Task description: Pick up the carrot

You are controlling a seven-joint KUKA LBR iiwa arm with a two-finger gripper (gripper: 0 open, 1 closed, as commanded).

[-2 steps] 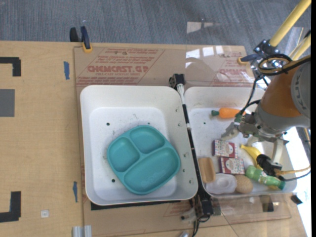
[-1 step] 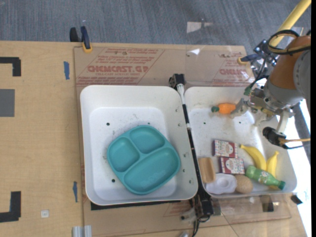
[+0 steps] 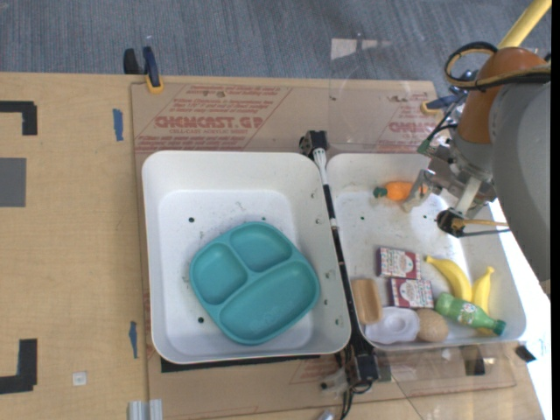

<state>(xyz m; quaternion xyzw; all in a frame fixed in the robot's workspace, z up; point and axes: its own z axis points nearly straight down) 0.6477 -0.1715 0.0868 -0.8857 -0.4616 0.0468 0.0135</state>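
The carrot (image 3: 398, 191) is small and orange with a green top pointing left. It lies on the floor of the right bin (image 3: 367, 226), near the far wall. My gripper (image 3: 423, 189) reaches in from the right and hangs just to the right of the carrot, at or very near its orange end. The wrist hides the fingertips, so I cannot tell whether anything touches the carrot.
The near half of the right bin holds two red-and-white boxes (image 3: 398, 262), two bananas (image 3: 451, 275), a green bottle (image 3: 469, 314), a tan bun (image 3: 367, 300), a white cup (image 3: 394, 325) and a brown lump (image 3: 431, 325). A teal divided plate (image 3: 254, 280) lies in the left bin (image 3: 175, 199).
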